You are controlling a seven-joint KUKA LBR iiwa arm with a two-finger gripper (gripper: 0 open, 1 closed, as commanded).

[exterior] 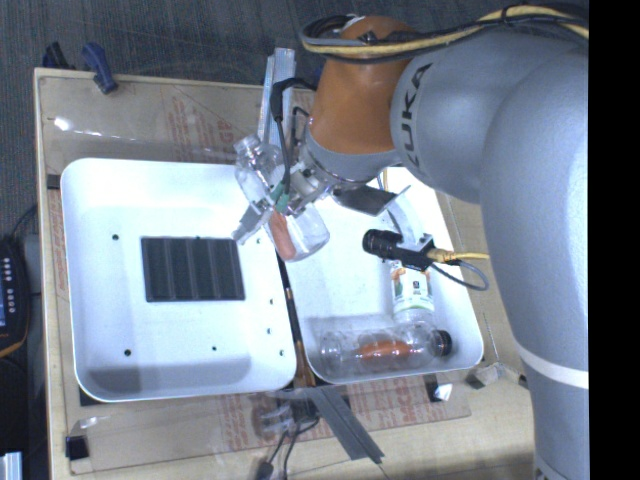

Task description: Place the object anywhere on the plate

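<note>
A dark ribbed rectangular plate (192, 268) lies flat in the left white bin (100, 198). My gripper (278, 216) hangs over the divide between the two bins, just right of the plate's top right corner. A small clear bottle with a red-orange inside (296, 236) sits between its fingers, tilted, above the rim where the bins meet. The bottle is to the right of the plate and apart from it.
In the right bin (455, 318) a clear bottle with an orange label (382, 347) lies along the front wall. A small white bottle with a green and orange label (411, 290) lies above it. Two blue clamps (98, 66) sit at the bench's far left corner.
</note>
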